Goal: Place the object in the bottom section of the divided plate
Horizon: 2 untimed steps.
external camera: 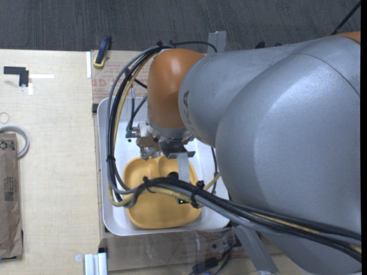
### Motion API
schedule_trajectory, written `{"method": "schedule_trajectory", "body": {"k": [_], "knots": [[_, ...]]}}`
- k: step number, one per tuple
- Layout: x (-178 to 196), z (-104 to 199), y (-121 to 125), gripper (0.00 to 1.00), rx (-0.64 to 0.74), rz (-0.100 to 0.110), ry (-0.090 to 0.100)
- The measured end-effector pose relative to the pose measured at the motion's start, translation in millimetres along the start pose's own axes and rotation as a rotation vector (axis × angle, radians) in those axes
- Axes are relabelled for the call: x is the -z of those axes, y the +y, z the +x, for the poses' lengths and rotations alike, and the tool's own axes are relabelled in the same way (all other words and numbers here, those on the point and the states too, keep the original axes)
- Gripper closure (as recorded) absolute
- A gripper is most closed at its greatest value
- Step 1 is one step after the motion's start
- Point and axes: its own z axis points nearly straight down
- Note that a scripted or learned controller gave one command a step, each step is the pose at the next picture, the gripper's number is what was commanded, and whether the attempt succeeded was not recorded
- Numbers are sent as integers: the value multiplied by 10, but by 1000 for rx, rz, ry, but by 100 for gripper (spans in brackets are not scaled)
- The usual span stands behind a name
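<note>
Camera view: grey arm [275,130] reaches in from the right, covering most of the bench.
Gripper [166,153]: hangs wrist-down above the yellow divided plate [155,211] in the white bin [109,211].
Grip state: cannot tell, cables and wrist hide it.
Object: cannot make it out under the gripper.
Key relation: plate's near section lies just below the gripper, toward the view's bottom.

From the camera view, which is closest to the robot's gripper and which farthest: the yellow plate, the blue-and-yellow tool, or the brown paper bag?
1. Yellow divided plate, directly beneath the gripper, in the white bin.
2. Blue-and-yellow tool, up at the bin's top left.
3. Brown paper bag, at the far left edge.
</note>
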Motion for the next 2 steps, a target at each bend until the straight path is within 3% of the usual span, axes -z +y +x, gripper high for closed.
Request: {"method": "schedule_trajectory", "body": {"k": [1,2], "knots": [[747,-236,1069,100,-230,-1,0],[-535,35,1085,100,-482,-1,1]]}}
